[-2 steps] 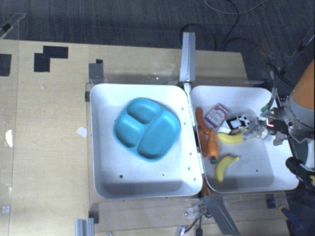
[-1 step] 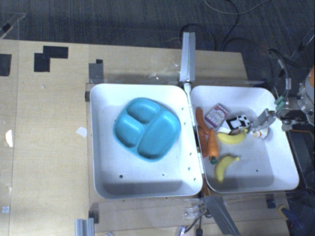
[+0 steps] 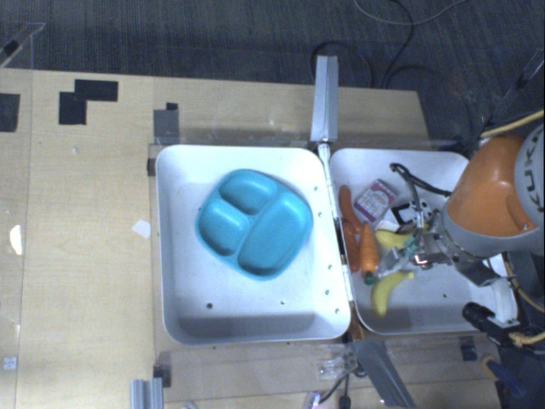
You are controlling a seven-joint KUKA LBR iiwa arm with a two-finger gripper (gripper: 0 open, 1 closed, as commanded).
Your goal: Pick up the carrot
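Carrot (image 3: 366, 247) lying near the right bin's (image 3: 443, 313) left wall beside a sausage (image 3: 346, 211), gripper (image 3: 415, 250) low just right of it, finger state unclear, bananas (image 3: 387, 290) close by, blue plate (image 3: 255, 222) in left bin (image 3: 183, 296).

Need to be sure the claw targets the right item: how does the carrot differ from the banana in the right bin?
The carrot is orange and lies almost straight beside the bin's left wall; the banana is yellow and curved. The carrot lies farther from the claw; the banana sits below the carrot, nearer the bin's front edge. Both are elongated and rest in the right bin.
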